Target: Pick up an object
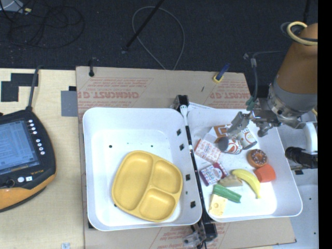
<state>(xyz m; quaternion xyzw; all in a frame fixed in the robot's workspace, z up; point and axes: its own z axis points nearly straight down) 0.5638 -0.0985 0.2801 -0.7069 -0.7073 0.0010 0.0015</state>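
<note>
Holding a yellow divided tray [147,185] in left bin [98,134], right bin [290,201] crowded with toy food, end effector [234,131] state unclear

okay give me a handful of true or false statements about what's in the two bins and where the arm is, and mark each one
1. The yellow divided tray lies in the left bin. True.
2. The banana lies in the left bin. False: it lies in the right bin, near its front.
3. The gripper is over the right bin. True; it sits above the small packets near that bin's back half.
4. The red block lies beside the yellow divided tray. False: it is in the right bin, just right of the banana.
5. A handheld control pendant lies on the bench left of the bins. True.
</note>
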